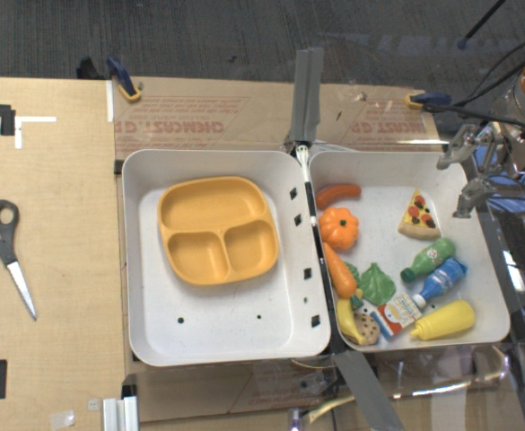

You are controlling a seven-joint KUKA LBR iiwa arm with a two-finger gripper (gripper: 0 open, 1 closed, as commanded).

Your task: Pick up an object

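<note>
The right bin [383,180] holds several toy foods. A red sausage [338,193] and an orange pumpkin [339,227] lie by its left wall, with a carrot [338,272] and a green leaf [376,283] below them. A pizza slice [419,215] lies toward the right. A green bottle [428,259], a blue bottle [441,279] and a yellow bottle [443,320] sit at the lower right. A banana [345,320] and a cookie [366,325] are in the front corner. My gripper [457,180] hangs over the bin's upper right edge, open with nothing between its fingers.
The left bin [154,330] carries a yellow divided plate [217,230]. Scissors [6,250] lie on the wooden bench at far left. Blue clamps [123,77] hold cardboard behind the bins. Cables run across the upper right.
</note>
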